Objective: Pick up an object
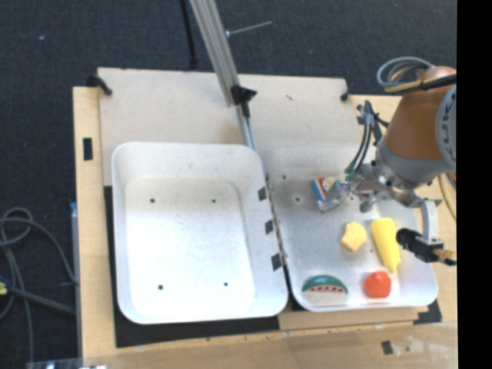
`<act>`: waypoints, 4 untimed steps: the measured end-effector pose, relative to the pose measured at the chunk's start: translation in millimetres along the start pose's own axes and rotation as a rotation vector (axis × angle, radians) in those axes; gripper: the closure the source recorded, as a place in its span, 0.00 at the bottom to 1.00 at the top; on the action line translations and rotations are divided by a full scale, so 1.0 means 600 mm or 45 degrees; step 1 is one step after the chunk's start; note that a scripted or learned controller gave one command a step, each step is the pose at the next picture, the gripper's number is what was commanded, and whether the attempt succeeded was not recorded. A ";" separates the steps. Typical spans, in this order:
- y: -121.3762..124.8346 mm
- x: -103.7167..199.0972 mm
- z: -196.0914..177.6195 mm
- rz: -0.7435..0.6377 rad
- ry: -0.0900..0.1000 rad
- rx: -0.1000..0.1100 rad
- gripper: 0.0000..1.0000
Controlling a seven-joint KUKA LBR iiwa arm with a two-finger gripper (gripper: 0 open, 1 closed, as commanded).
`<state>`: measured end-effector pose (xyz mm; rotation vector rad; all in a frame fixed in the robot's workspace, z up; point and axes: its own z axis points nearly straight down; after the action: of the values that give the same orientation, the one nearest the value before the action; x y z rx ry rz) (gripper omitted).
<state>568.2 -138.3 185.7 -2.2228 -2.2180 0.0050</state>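
Currently, status by item:

Arm position: the arm reaches in from the right and hangs over the upper part of the right bin, wrist pointing toward the bin's middle.

Gripper: the gripper sits low over the bin floor, near the bin's upper centre, just beside a small red, white and blue item.

Finger state: cannot tell; the metal parts at the tip blur together at this size, and nothing can be confirmed as held.

Nearest candidate: the red, white and blue item lies touching or almost touching the gripper tip on its upper left side. It is probably the intended target, though its shape and long axis are too small to read.

Second candidate: a yellow block lies below and slightly right of the gripper, near but apart from it.

Third candidate: a yellow oblong piece lies just beside the block on its right, long axis running roughly top to bottom in the view.

Far candidates: a red ball and a watermelon slice rest along the bin's lower edge, well apart from the gripper.

Left bin: not involved in the coming move.

Governing relation: the target lies up and left of the tip, so the approach calls for a small shift that way before closing.

Risk: a grasp so near the item's edge may push it aside.
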 end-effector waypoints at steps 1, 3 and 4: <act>-0.006 -0.006 0.104 0.000 0.001 0.003 0.00; -0.004 -0.010 0.122 0.010 -0.001 -0.010 1.00; 0.006 -0.020 0.046 0.003 -0.001 -0.012 1.00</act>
<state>571.8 -150.3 158.1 -2.2305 -2.2208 -0.0045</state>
